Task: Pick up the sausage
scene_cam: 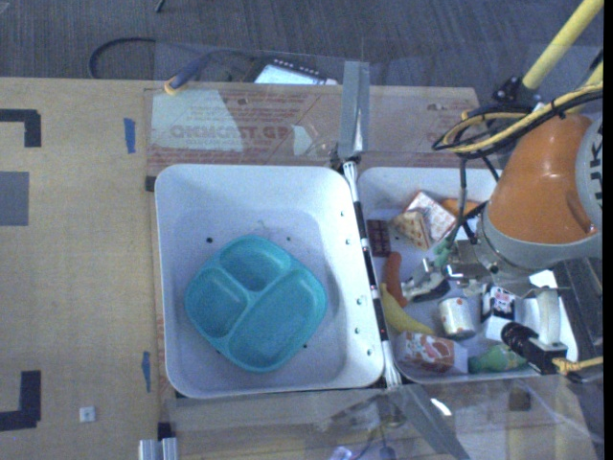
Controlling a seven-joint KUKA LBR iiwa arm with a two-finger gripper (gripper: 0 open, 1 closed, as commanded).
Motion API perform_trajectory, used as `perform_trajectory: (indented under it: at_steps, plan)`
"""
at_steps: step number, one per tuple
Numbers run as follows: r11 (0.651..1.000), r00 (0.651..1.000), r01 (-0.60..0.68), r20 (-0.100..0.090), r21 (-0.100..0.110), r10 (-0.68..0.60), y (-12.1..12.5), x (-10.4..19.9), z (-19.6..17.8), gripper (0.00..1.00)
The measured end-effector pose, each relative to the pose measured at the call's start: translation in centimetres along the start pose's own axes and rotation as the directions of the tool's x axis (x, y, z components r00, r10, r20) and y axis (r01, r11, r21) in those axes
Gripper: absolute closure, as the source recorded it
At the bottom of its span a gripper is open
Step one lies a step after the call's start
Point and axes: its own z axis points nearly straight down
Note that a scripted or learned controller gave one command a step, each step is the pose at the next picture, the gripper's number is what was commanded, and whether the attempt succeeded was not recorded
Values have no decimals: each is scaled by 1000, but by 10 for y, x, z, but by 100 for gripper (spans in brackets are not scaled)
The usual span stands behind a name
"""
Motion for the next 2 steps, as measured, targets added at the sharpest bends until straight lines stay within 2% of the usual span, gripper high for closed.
perform_trajectory:
  at_steps: [1,2]
  plan:
    - [999,999,41,1,-3,-41,65,-38,53,0]
    - [998,999,55,2,-9,-55,91,-46,98,0]
